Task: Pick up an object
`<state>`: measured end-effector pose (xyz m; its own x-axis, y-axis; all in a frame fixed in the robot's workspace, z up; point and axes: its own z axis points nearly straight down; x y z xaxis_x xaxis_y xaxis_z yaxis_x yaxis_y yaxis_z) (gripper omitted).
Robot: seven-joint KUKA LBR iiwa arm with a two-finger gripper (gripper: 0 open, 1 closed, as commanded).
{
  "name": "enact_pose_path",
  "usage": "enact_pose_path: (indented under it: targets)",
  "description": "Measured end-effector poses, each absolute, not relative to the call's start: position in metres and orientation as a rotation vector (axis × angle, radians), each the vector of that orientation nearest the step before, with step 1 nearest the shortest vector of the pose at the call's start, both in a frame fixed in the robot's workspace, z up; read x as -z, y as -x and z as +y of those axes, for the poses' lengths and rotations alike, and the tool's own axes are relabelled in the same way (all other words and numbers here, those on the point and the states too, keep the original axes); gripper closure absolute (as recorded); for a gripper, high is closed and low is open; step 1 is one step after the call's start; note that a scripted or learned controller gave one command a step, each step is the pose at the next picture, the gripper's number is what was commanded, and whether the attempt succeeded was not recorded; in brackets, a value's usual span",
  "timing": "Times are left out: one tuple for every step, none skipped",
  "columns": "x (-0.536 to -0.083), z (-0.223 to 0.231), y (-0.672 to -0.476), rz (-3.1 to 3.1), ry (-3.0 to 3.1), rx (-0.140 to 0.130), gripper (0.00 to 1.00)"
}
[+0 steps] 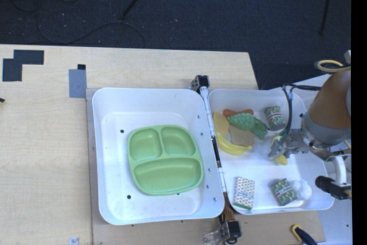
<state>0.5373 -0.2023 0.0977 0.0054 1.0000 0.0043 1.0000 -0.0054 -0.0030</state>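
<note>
My gripper [280,150] hangs low in the right bin [261,206], near its right side, on the grey arm with the orange band [332,101]. Directly under it lies a small yellow object [281,160], partly hidden by the gripper. To its left sit a yellow banana [228,144], a brown slice [241,136], a green leafy toy [248,122] and an orange piece [237,112]. A small green can [274,116] stands just above the gripper. At the bin's front lie a patterned box [243,192] and a green packet [282,191].
The left bin [109,123] holds a green divided plate [165,159]. A white crumpled item [302,189] lies beside the green packet. The wooden bench [40,152] stretches to the left, and a divider with clamps [209,140] runs between the bins.
</note>
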Motion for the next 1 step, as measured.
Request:
enact_pose_path:
  targets:
    - [-0.0883, -0.1400, -0.5518, -2.222, 2.219, 0.001, 1.00]
